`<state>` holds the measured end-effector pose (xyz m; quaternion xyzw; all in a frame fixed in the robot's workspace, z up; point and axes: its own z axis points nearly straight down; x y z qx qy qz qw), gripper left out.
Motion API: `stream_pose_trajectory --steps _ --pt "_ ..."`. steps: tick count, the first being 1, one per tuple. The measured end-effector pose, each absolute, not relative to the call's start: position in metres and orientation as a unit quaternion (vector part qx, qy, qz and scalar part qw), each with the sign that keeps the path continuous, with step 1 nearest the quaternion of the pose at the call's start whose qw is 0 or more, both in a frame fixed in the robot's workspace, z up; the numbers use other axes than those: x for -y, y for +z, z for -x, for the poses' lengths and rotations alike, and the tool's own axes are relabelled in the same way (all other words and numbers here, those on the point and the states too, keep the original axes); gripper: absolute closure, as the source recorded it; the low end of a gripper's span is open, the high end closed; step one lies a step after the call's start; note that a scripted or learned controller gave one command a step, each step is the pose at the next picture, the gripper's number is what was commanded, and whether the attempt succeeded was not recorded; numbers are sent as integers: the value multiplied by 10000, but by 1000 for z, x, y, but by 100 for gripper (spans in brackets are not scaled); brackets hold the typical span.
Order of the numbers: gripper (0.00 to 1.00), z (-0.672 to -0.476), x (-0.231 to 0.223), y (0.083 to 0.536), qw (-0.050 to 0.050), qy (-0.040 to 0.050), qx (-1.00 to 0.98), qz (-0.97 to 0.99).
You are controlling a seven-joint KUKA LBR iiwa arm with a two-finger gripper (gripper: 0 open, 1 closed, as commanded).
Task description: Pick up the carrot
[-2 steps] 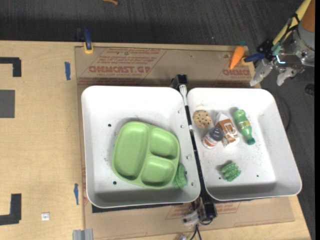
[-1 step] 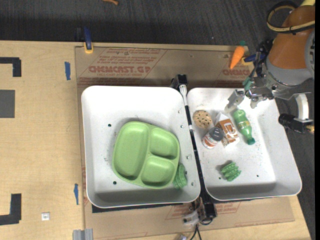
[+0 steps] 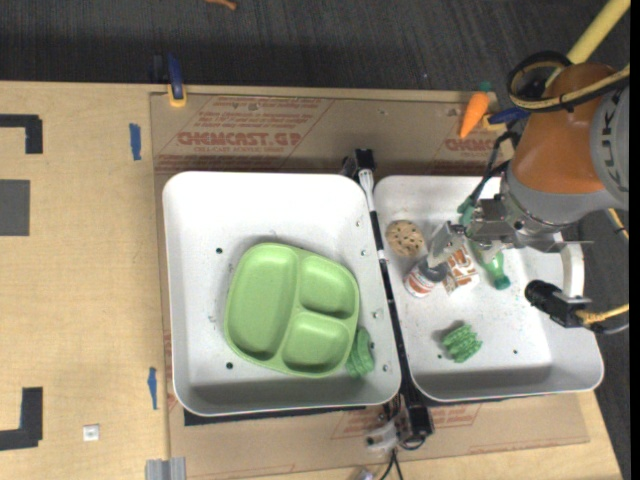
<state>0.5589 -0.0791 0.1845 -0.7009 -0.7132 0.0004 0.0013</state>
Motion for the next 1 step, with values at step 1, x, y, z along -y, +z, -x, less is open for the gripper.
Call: stream_pose_trajectory --steps 1 --pt "0 -552 69 238 -5 -2 5101 8601"
